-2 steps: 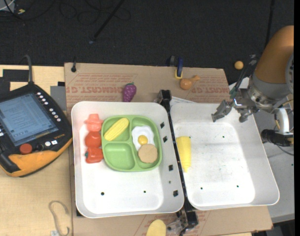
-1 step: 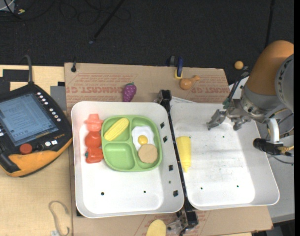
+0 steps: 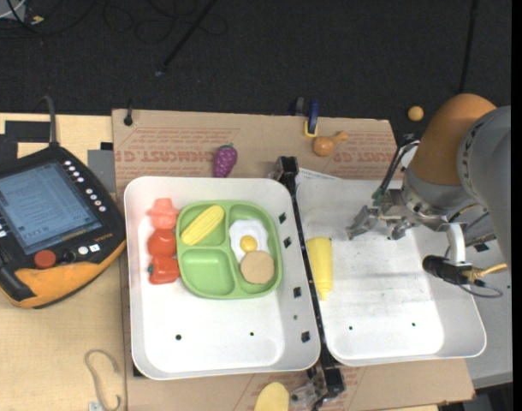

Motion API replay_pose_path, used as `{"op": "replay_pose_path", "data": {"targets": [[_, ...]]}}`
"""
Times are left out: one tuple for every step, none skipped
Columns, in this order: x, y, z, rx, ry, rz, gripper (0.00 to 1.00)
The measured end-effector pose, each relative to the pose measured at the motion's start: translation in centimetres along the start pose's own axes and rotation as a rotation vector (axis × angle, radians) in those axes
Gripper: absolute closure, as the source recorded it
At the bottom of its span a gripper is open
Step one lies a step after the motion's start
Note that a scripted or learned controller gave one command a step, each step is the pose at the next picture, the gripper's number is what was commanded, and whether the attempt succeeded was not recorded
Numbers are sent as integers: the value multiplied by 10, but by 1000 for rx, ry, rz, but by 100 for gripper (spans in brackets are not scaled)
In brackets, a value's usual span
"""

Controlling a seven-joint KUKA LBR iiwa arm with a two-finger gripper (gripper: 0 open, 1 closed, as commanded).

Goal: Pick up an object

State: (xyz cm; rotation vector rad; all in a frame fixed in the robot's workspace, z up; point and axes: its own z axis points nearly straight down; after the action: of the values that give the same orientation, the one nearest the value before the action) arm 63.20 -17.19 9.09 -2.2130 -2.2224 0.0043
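Seemingly the likeliest target was the yellow object point(image 3: 319, 265), the sole item in the right bin point(image 3: 398, 332). It lay hard against that bin's left wall, long axis running along the wall, probably because it had slid or been dropped there. That placement would leave little room for a finger on the wall side. It looked smooth, pale yellow, tapered and slightly lumpy, perhaps a toy corn cob or banana; I could not settle which.

The pincer point(image 3: 376, 223) hung over the upper middle of the same bin, well apart from the yellow object and to its right. I could not tell how it was set, and saw nothing held in it.

The left bin point(image 3: 210, 341) carried a green divided tray point(image 3: 211, 272) with a corn piece point(image 3: 201, 223), a fried egg point(image 3: 246, 240) and a brown disc point(image 3: 258, 268); a red figure point(image 3: 162, 242) lay just beside the tray. A tablet pendant point(image 3: 43, 208) sat on the worktop point(image 3: 38, 349) further left.
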Motion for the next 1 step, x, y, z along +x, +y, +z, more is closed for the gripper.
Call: {"op": "replay_pose_path", "data": {"targets": [[-1, 1, -14, -5, -1, 0, 100]]}}
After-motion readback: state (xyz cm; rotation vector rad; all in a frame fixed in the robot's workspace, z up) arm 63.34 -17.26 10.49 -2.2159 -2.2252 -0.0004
